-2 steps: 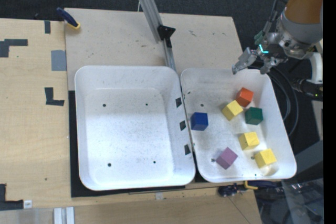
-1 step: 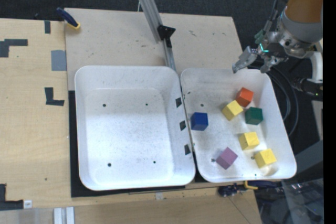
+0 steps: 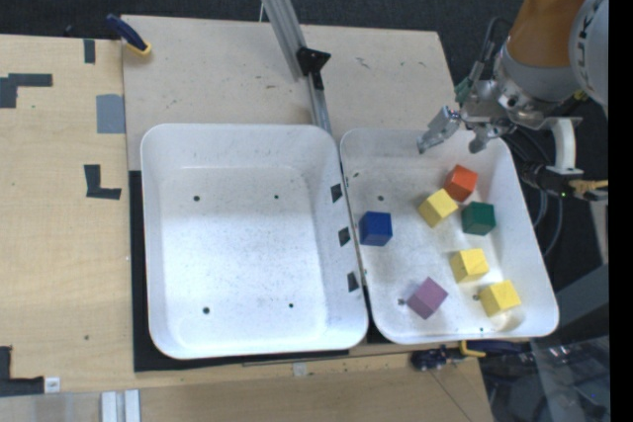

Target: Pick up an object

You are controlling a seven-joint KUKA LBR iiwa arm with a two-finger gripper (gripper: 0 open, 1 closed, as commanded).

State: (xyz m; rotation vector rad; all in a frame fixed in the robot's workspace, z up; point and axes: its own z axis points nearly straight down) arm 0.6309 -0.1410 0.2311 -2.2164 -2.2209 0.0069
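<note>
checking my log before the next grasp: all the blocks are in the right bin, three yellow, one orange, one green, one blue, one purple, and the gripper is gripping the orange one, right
Not quite. In the camera view the gripper hangs open above the far edge of the right bin, with nothing between its fingers. The orange block lies apart from it on the bin floor. The rest stands: three yellow, one orange, one green, one blue, one purple, all in the right bin.

No text, label, brand, number or sign could be read anywhere in the camera view.
</note>
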